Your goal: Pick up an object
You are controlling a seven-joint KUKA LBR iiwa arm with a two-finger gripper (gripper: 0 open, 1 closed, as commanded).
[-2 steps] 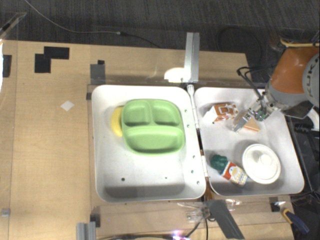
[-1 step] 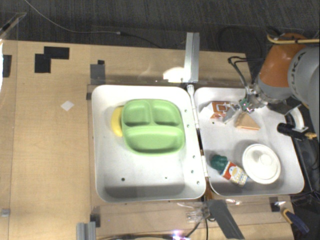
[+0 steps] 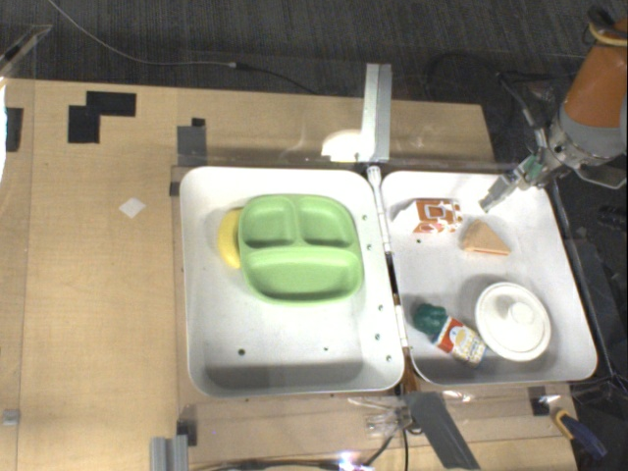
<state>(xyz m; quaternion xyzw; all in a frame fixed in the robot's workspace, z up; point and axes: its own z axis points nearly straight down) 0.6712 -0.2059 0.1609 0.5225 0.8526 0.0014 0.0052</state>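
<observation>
Camera view, looking down at a slant: the end effector (image 3: 488, 202) hangs over the far right corner of the right bin (image 3: 579, 307), a thin pale tip slanting down and left from the grey wrist. Whether anything is gripped, or how far it is parted, I cannot tell — it is too small and blurred. The arm (image 3: 596, 101) with its orange band enters from the right edge.

Just below the tip lies a tan wedge (image 3: 485, 238), and to its left a white and orange-brown packet (image 3: 436, 215); neither can be seen touching the end effector. Nearer the front of that bin sits a round white lidded bowl (image 3: 512, 319), and beside it on the left a small red and white packet (image 3: 460, 340) with a dark green item (image 3: 429, 317) against its upper end.

The left bin (image 3: 211, 341) holds a green divided plate (image 3: 298, 246), set toward the far side, with a yellow object (image 3: 228, 238) showing from under its left edge.

The two bins sit side by side on a light wooden surface (image 3: 88, 292) — black squares mark its far left corner, and a grey metal post (image 3: 377, 111) rises behind the seam between the bins. Beyond the surface is dark carpeted floor (image 3: 294, 13) crossed by a thin cable (image 3: 147, 55).
</observation>
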